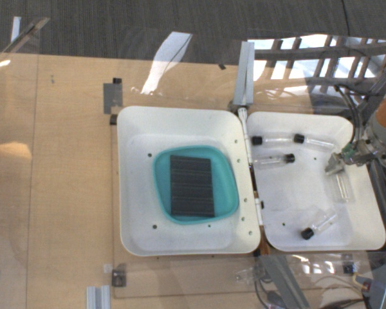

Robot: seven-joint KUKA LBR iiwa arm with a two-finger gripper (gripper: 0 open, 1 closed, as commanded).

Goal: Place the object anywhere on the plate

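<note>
Nearest, at the right bin's (367, 240) near edge: a small clear plastic tube with a black cap (318, 224), lying flat. More clear tubes farther back, two with black caps (274, 139), all well apart from the teal plate (228, 185) in the left bin (132, 172). On the plate, a dark ribbed mat (192, 185), nothing else. End effector (338, 165) low over the right bin's right side, just beside a tube; open or closed, cannot tell. Probably early: nothing picked up yet, carrying and placing still to do.

Pale wood-look surface (58, 172) under a glossy clear sheet, smooth matt white plastic bins (180, 124), shiny teal plate (226, 185) with dark ribbed insert (192, 185), clear plastic tubes (273, 161) with black caps
</note>
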